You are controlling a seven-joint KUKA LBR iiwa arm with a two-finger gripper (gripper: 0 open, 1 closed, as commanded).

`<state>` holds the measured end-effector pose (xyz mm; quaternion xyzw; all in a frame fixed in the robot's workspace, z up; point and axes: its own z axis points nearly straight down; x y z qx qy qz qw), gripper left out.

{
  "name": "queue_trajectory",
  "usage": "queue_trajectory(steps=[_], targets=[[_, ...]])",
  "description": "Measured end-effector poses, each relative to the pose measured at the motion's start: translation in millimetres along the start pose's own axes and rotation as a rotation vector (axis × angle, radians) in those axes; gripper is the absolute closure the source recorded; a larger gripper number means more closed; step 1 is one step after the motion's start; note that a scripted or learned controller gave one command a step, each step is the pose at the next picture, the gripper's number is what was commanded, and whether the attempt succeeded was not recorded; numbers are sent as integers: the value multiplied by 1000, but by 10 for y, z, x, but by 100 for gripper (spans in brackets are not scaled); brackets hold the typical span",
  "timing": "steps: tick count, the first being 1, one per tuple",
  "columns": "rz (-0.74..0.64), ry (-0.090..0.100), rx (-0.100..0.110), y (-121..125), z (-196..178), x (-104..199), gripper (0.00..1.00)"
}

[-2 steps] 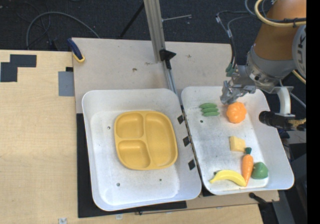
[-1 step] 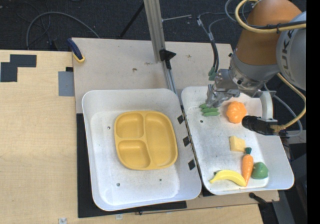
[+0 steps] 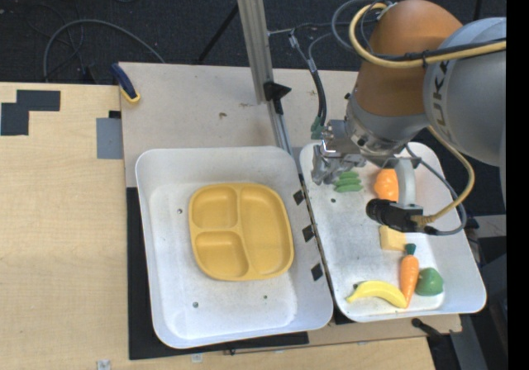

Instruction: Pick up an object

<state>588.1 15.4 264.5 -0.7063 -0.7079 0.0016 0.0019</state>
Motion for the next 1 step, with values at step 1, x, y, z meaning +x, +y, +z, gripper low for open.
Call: queue_trajectory(steps=[1], targets=[[0,-1,1,71,187,450,100]])
